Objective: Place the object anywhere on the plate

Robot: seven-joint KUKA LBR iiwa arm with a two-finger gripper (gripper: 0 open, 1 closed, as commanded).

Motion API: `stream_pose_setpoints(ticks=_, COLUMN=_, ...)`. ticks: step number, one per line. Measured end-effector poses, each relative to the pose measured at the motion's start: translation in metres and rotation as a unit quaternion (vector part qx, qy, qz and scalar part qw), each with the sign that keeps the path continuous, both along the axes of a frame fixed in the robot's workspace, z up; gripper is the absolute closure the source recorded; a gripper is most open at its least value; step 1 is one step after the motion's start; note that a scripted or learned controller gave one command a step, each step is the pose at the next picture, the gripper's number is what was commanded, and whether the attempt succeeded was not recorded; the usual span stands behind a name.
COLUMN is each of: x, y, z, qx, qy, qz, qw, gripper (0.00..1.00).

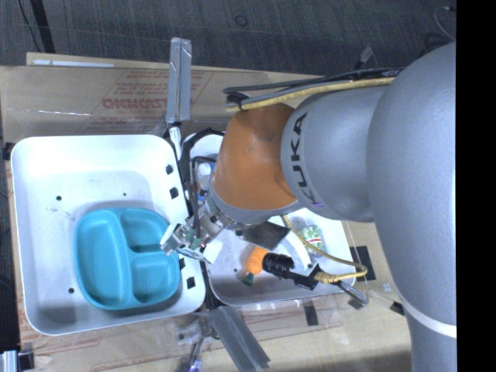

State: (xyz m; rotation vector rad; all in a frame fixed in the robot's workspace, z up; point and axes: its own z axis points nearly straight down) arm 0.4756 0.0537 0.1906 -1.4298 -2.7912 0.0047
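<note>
Arm is reaching in from 3 o'clock, bearing the lettering "KUKA" in black on the grey casing just beyond the orange band. Gripper is hanging over the divide between the two bins, at the 3 o'clock rim of the blue plate. Its opening, and whether it is gripping anything, cannot be told (the tip is small and cluttered). The plate, three compartments, is lying at the 6 o'clock end of the left bin. Orange object is lying in the right bin, at 4 o'clock from the gripper and well apart from the plate. A clear packet with green and red print, unreadable, is lying at 2 o'clock from it. Cardboard sheet under the bins is carrying red print, unreadable.
</note>
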Motion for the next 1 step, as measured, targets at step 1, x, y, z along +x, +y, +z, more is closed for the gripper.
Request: stream_pose_setpoints(ticks=1, x=0.0001, y=-0.0005, z=0.0001, qx=-0.0001, qy=0.0, qz=0.0, qw=1.0, gripper=0.0)
